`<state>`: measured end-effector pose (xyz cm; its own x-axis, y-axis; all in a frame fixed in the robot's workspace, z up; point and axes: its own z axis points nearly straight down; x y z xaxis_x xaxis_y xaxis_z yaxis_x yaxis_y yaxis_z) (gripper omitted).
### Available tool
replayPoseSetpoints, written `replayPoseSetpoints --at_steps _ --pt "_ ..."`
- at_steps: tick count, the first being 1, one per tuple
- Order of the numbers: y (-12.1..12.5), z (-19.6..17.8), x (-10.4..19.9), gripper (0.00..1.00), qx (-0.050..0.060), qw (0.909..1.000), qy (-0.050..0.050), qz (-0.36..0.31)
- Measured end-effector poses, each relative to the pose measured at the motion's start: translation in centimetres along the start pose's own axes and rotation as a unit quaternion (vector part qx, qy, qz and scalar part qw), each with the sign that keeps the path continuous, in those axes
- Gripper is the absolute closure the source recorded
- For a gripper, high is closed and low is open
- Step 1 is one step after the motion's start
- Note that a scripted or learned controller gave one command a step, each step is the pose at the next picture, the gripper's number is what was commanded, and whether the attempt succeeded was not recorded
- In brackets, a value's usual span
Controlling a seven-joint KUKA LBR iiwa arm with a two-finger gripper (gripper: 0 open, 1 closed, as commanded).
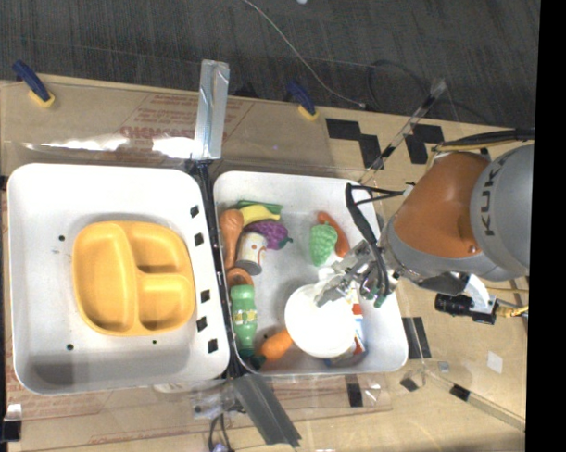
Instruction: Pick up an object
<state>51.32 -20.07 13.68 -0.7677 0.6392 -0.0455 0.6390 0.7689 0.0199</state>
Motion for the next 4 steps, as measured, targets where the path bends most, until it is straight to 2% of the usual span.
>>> replayPoseSetpoints --at_steps 1,2,3,4 --pt "5.2 -9.8 2.2 1.00 0.008 0.9994 0.018 0.027" --pt "0.9 -3.0 5.3 1.00 0.007 0.9886 0.025 -0.148" --pt "3.6 4.0 7.5 1.00 0.006 0.9975 0.020 -0.067" --pt "6.7 4.2 5.7 1.00 0.011 0.9972 0.020 0.071"
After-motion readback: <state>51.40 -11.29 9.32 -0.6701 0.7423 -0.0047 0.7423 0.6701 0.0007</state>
